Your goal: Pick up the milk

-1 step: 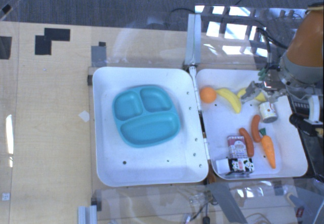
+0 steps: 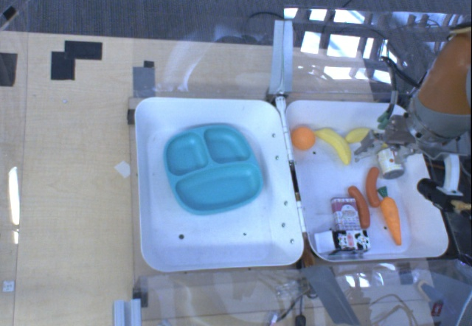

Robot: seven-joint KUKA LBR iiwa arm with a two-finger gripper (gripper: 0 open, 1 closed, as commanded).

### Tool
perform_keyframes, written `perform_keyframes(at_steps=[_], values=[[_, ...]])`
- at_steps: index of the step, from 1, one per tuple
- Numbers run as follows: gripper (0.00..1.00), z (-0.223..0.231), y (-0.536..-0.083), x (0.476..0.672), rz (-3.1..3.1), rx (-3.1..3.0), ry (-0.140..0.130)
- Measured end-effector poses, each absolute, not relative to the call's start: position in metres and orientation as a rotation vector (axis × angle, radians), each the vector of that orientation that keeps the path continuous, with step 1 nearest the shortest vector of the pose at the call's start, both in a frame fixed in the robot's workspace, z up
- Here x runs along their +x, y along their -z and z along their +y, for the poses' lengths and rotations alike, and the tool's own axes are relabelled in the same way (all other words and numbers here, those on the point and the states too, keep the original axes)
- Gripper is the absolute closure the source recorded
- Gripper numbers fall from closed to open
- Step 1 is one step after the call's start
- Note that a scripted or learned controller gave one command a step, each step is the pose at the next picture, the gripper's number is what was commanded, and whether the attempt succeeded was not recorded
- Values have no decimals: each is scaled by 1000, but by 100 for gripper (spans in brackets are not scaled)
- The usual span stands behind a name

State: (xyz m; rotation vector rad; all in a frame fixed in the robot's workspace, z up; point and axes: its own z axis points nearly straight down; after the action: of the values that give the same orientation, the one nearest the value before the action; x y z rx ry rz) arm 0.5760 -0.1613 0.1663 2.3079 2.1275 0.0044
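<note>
The milk [image 2: 346, 229], a small carton with a red-and-white top and a black-and-white printed front, lies on its side in the right bin [image 2: 424, 243], down at the near edge, leaning toward the bin's front wall. My claw [image 2: 380, 141] hangs well away from it, up in the far half of the same bin, and I judge I am at the approach step: nothing is lifted, the carton is untouched. Whether my claw is released or clenched I cannot tell from here; the metal parts blur together over the white floor. Next I need to travel toward the near edge, come down over the carton, and line up across its narrower sides, because a flat-lying box so close to the wall leaves little room on that side. Now the neighbours. 1 sausage [image 2: 359, 203] lies touching or just beside the carton's top right corner, a second sausage [image 2: 373, 186] stands a little further right, and a carrot [image 2: 391, 219] lies beside those, all 3 crowding the carton's right flank. Just below my claw sits a small cream can [image 2: 389, 163]. A banana [image 2: 333, 144] and an orange [image 2: 302, 138] sit at the far left of this bin, well clear of my path. The left bin [image 2: 151, 170] holds a blue divided plate [image 2: 213, 168], no concern.
</note>
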Motion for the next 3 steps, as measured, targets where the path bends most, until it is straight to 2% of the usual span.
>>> perform_keyframes(at_steps=[1, 2, 3], values=[[100, -160, -178, 578, 2127, 2302, -11], [100, -106, -201, 535, 2292, 2144, -5], [100, -124, -225, 555, 2337, 2093, -5]])
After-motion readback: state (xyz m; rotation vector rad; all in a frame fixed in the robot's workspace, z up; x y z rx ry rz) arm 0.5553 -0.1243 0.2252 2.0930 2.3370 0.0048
